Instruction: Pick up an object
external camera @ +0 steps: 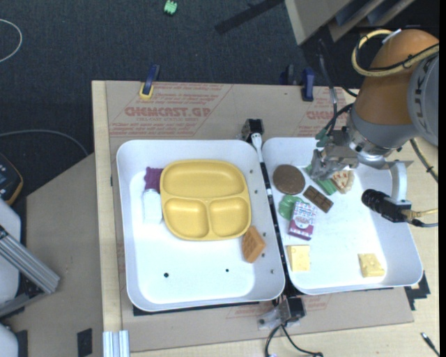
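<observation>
On your desk's brown printed board, a yellow-tipped clamp sits at eleven o'clock, a blue clamp at one; a green scrap lies on the dark floor beyond.

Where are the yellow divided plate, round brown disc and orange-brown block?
yellow divided plate (205, 180): camera view, its large upper compartment.
round brown disc (288, 179): camera view, its middle.
orange-brown block (254, 245): camera view, its top face.

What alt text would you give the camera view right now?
The gripper hangs low over the far side of the right bin, beside a brown disc. The left bin holds a yellow divided tray.
</observation>
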Tool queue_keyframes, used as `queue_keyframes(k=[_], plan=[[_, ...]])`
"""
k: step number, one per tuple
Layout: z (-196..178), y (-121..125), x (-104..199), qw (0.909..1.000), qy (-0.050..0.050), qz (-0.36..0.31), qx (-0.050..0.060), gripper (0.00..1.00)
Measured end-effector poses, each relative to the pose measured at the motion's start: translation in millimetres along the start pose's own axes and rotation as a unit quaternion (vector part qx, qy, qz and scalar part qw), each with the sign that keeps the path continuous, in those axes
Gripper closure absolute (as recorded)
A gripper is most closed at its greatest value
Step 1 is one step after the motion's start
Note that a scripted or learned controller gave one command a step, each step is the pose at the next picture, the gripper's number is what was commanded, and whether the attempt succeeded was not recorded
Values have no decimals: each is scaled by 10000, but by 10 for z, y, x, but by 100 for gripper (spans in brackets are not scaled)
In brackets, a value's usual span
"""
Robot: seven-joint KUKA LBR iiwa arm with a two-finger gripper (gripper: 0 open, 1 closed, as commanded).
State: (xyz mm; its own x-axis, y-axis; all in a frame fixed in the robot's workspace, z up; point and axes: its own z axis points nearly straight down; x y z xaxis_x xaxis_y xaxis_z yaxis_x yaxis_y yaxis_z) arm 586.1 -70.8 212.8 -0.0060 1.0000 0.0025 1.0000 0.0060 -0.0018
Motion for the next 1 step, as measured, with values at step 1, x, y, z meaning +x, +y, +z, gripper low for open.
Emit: queue_keyframes(k=[1], plan=[[-226,127,418,10000,-7,1,-36,100]])
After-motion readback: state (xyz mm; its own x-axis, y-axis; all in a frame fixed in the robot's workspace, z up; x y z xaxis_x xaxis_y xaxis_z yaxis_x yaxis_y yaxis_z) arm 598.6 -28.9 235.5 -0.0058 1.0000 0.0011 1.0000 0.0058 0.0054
